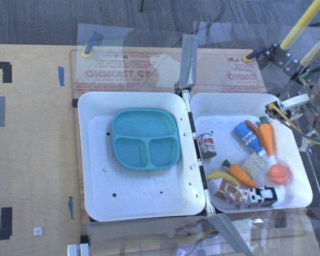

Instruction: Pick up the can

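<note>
The can (206, 144), small with a red and white label, lies in the right bin (224, 106) against its left wall, close to the divider between the bins. My gripper (311, 112) hangs at the view's right edge, over the far right rim of that bin. It is well to the right of the can, with nothing seen in it.
Sharing the right bin are a blue bottle (248, 136), two carrots (265, 137) (241, 175), a yellow banana (222, 175), a tan cracker (253, 165), a peach ball (279, 173) and a cow-patterned box (246, 195). A teal divided plate (146, 138) sits in the left bin (96, 191).
</note>
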### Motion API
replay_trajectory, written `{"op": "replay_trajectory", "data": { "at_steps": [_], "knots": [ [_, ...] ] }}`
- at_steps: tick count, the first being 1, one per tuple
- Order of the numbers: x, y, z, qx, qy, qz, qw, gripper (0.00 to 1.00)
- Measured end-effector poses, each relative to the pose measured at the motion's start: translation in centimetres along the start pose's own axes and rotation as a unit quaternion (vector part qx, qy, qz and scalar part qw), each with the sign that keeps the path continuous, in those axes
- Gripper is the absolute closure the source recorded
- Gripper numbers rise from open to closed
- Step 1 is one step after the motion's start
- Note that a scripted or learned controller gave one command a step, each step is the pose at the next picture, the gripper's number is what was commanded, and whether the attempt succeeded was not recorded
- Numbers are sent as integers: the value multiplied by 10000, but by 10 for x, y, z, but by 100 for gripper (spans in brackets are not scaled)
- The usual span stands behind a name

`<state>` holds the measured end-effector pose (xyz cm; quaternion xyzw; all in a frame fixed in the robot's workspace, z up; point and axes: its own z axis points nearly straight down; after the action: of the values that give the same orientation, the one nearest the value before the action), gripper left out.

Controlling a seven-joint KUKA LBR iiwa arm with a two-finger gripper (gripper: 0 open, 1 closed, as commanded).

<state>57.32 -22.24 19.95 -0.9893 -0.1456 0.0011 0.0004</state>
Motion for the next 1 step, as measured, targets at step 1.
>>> {"op": "replay_trajectory", "data": {
  "at_steps": [1],
  "knots": [
    [19,-59,103,-57,74,442,9990,0]
  ]
}}
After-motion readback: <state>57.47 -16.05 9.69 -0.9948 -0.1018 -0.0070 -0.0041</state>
